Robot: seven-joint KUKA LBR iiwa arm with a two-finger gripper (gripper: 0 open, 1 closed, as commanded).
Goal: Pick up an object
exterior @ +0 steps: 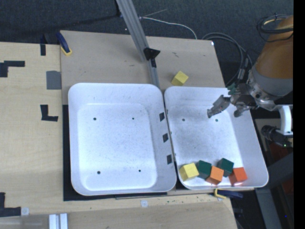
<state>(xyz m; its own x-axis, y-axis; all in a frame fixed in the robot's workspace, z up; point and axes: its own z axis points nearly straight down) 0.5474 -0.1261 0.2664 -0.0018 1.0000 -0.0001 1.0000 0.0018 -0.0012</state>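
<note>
Several small blocks lie along the near edge of the right bin: a yellow block, a dark green block, an orange block, another green block and a red-orange block. My gripper hangs over the far right part of that bin, well above and behind the blocks. Its fingers stand apart with nothing between them.
The left bin sits beside the right one. A lone yellow block lies on the bench behind the right bin. A grey pole slants in from the top. Cables run at the back right.
</note>
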